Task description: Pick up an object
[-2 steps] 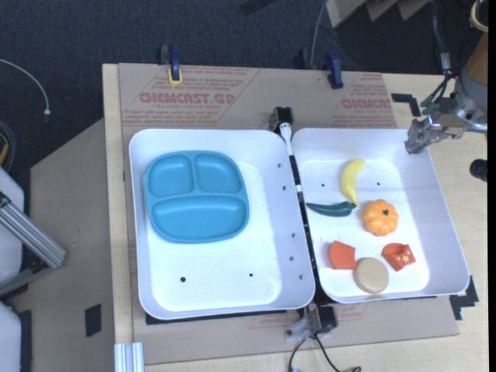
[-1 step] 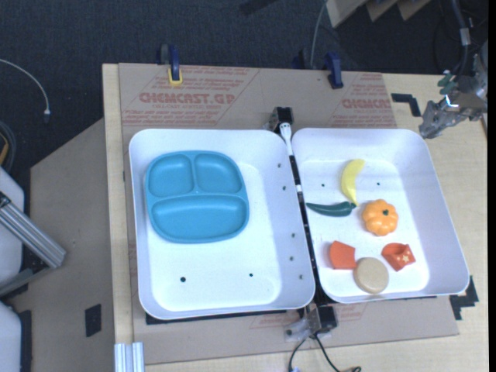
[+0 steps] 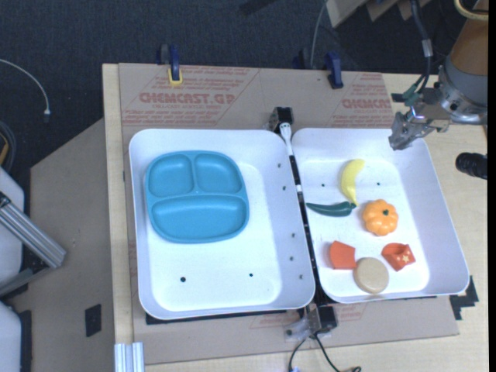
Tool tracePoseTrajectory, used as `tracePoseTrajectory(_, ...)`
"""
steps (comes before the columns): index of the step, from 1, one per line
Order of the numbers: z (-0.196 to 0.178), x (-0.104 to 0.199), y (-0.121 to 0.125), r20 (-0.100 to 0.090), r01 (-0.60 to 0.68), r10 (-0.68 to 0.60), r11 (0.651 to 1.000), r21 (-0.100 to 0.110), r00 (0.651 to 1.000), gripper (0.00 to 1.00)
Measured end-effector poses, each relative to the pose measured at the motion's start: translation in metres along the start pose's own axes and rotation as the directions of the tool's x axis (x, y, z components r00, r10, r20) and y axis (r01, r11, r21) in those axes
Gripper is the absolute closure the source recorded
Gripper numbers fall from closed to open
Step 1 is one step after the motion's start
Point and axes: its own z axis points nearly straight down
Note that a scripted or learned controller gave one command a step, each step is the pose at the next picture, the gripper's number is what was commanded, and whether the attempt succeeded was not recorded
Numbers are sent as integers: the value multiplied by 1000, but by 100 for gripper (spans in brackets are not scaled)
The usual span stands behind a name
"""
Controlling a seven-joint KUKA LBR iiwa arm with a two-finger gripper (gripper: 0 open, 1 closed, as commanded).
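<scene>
The right bin (image 3: pixel 434 200) holds a yellow banana (image 3: pixel 352 179), a dark green pepper (image 3: pixel 332 208), an orange pumpkin (image 3: pixel 380 217), a red block (image 3: pixel 342 255), a red strawberry-like piece (image 3: pixel 398 256) and a tan round disc (image 3: pixel 371 275). My gripper (image 3: pixel 404 134) hangs over the far right corner of that bin, above and to the right of the banana. Nothing shows between its fingers.
The left bin (image 3: pixel 263 277) carries a blue divided plate (image 3: pixel 198 195). Blue clamps (image 3: pixel 173 63) (image 3: pixel 334 67) hold the cardboard sheet at the back. A black bracket (image 3: pixel 282 120) sits between the bins at the far edge.
</scene>
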Motion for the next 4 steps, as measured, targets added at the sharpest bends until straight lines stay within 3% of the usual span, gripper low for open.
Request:
tracePoseTrajectory(1, 6, 41, -19, 0, -1, 1, 1000, 0, 1000, 100)
tracePoseTrajectory(3, 2, 155, -44, 0, 1, -1, 1000, -1, 1000, 100)
tracePoseTrajectory(4, 21, 203, -65, 0, 1, -1, 1000, 2, 1000, 100)
